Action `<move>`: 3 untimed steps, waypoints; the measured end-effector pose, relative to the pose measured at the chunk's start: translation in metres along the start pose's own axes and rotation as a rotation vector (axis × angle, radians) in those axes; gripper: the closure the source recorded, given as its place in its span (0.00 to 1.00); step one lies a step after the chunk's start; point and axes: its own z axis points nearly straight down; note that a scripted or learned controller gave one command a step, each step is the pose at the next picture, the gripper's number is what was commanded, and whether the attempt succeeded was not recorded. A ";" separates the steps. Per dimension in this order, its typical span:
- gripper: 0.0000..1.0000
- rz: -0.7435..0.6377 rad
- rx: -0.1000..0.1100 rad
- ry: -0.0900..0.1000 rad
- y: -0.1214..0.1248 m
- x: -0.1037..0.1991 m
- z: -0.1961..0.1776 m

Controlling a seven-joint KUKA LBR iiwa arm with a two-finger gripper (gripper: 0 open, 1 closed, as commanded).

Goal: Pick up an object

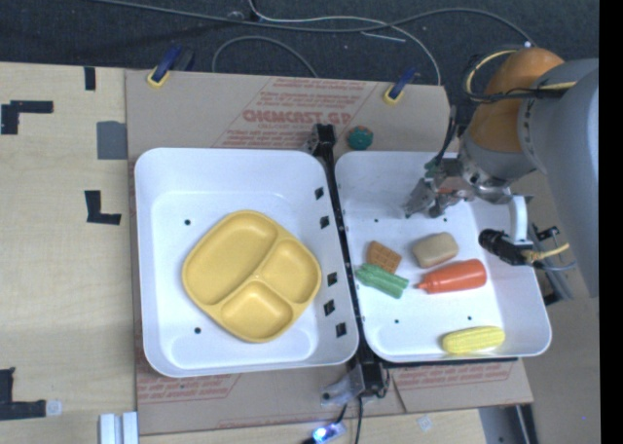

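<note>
My gripper (425,201) hangs over the back part of the right bin (389,179), its dark fingers pointing down and left, with nothing seen between them. Below it lie a tan bread-like piece (434,249), a red-orange carrot-like piece (454,277), a brown waffle square (384,257), a green piece (381,281) and a yellow corn cob (473,339). The tan piece is the closest, a short way in front of the fingertips.
The left bin (165,199) holds a yellow divided plate (252,275). A small teal object (361,137) sits on the cardboard behind the bins. Cables run across the dark surface at the back. The arm's grey body fills the right side.
</note>
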 end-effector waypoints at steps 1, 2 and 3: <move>1.00 0.001 0.000 0.004 0.003 0.002 -0.043; 1.00 0.001 -0.002 0.003 0.008 0.003 -0.105; 1.00 0.001 0.001 0.003 0.005 0.007 -0.148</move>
